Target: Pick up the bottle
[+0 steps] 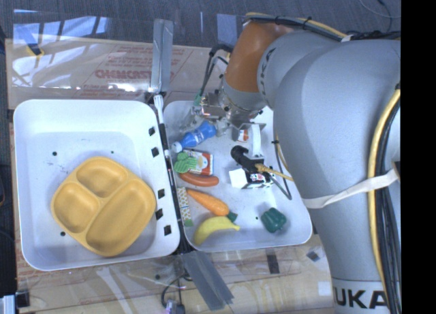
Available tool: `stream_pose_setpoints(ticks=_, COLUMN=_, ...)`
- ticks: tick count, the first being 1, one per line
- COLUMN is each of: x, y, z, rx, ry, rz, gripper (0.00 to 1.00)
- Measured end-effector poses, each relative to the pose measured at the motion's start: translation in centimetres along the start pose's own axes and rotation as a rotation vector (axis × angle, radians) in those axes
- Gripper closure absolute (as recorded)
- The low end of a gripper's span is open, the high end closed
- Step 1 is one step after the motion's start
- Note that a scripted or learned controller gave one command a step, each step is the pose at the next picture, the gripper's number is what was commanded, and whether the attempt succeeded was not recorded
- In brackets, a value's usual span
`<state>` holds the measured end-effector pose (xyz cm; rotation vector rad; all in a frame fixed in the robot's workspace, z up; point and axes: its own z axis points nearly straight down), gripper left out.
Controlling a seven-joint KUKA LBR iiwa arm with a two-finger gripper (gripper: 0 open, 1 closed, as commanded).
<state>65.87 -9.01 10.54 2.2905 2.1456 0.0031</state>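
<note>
White bins: two are counted, left bin (41, 122) and right bin (293, 231). One yellow tray (102, 203) is seen in the left bin. One blue bottle (197, 134) is noted lying at the right bin's far left, just beside the gripper (228, 118); claw state cannot be told. One carrot (208, 202), one banana (214, 227).

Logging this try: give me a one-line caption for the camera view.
Gripper poised at the blue bottle in the right bin; yellow tray in the left bin.
</note>
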Motion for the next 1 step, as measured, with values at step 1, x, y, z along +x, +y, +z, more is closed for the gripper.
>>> stream_pose_setpoints(ticks=1, x=5.97, y=-1.18, z=-9.55, rx=-0.011, ry=-0.003, rz=0.435, gripper=1.00)
